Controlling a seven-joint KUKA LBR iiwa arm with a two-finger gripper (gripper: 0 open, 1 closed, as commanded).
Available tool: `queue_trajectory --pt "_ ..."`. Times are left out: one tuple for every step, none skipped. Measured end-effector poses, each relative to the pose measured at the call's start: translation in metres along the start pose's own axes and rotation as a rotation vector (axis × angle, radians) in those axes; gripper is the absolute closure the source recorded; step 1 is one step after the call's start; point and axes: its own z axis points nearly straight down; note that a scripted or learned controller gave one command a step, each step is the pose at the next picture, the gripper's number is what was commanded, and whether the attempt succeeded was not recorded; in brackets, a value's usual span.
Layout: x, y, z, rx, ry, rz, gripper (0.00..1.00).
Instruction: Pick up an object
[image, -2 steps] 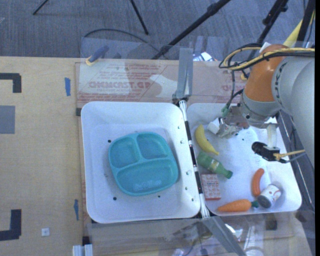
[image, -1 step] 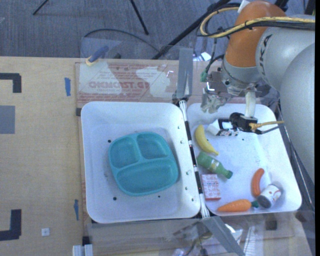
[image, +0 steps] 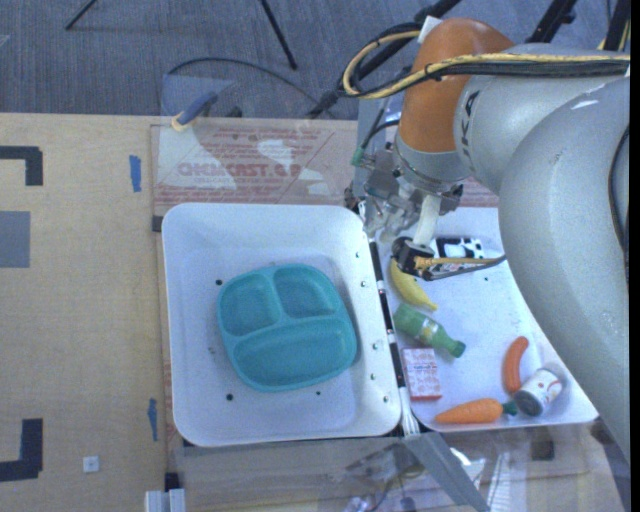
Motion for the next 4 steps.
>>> queue_trajectory --pt "-0.066 0.034 -0.022 -0.006 0.001 0.06 1.0" --pt "-0.066 0.033 -0.022 -0.005 0.0 0.058 0.0" --pt "-0.027 -0.029 0.001 0.0 0.001 -0.092 0.0" --pt "-0.109 -0.089 0.002 -0.002 0.001 -0.154 0.0"
